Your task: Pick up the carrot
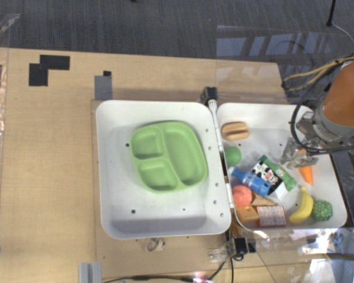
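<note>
- carrot (306,174) lies near the right bin's (256,112) right wall, mid-length, banana (302,207) just beside it toward the front edge.
- gripper (297,153) hangs right over carrot's top end; opening: can't tell from this angle.
- Suggest: centre on the orange body, straight descent, stay clear of the milk carton (270,175) and the wall.
</note>
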Robot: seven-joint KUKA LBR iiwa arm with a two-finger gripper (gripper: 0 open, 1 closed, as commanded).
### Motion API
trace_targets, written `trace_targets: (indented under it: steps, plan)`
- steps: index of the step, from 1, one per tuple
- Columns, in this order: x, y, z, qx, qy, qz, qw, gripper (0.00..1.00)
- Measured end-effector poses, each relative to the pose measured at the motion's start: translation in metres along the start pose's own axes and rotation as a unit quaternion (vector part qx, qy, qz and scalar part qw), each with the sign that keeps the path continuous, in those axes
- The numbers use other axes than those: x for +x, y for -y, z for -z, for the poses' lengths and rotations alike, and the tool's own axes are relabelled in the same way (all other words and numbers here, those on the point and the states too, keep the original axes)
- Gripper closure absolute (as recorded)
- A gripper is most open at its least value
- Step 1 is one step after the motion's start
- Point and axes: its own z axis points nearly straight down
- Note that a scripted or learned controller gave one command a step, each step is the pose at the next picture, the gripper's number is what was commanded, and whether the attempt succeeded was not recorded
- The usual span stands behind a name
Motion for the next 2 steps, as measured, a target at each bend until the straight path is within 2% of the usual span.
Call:
trace_targets:
  steps: [1, 2]
  plan:
    - [-0.0025, 0.0029, 0.0131, 0.005, 0.003, -0.002, 1.0000, 1.00]
    - [-0.0027, 0.0025, 0.0126, 0.004, 0.004, -0.002, 1.0000, 0.00]
